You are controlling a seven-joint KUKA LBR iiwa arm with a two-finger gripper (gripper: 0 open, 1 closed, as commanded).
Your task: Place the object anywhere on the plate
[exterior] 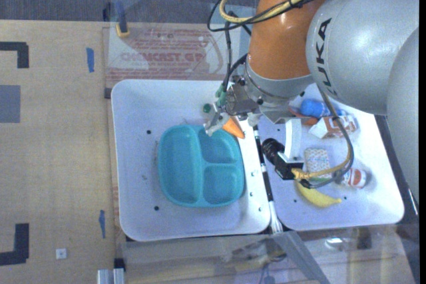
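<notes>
Over the left bin: the gripper [221, 120] hangs at the plate's upper right corner, below the arm's orange band [283, 23].
Object: an orange carrot-like piece [233, 128] lies at the fingertips, touching the plate's rim; whether it is clamped cannot be told.
Plate: a teal divided plate [200, 166] sits mid-bin in the left bin [133, 143].
Right bin: a banana [318, 196] near the front edge, a blue item [311, 107] at the back.
</notes>
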